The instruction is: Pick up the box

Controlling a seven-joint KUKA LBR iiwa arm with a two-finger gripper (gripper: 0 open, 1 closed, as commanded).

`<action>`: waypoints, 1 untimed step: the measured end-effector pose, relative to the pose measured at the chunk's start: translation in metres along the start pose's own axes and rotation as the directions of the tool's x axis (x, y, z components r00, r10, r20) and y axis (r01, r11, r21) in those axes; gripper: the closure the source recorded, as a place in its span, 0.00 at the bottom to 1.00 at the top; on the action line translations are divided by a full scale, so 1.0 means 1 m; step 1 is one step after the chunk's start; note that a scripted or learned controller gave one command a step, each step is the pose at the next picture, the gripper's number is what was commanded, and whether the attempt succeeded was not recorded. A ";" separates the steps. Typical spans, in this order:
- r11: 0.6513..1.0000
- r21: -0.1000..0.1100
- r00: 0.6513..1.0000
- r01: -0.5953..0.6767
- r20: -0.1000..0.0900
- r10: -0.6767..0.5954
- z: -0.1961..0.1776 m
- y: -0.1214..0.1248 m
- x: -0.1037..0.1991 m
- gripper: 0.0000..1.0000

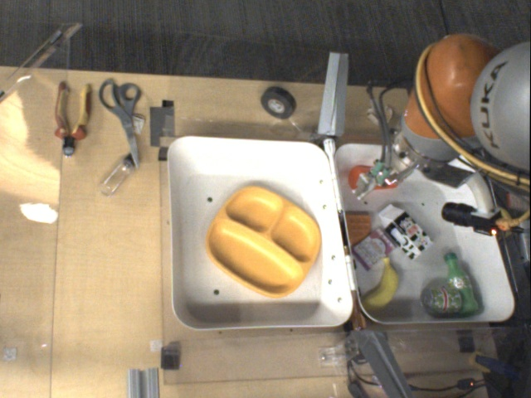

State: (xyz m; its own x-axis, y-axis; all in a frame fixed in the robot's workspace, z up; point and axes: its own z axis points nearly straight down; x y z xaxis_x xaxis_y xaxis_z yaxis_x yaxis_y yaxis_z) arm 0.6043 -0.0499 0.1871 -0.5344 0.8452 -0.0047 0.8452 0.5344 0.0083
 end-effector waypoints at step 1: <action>0.929 0.004 0.929 -0.370 -0.001 0.370 0.002 0.001 0.030 1.00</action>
State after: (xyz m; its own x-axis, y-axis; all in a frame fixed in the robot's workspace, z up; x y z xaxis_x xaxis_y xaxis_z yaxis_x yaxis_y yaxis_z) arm 0.5886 -0.0240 0.1853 -0.1837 0.9830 -0.0004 0.9830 0.1837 0.0055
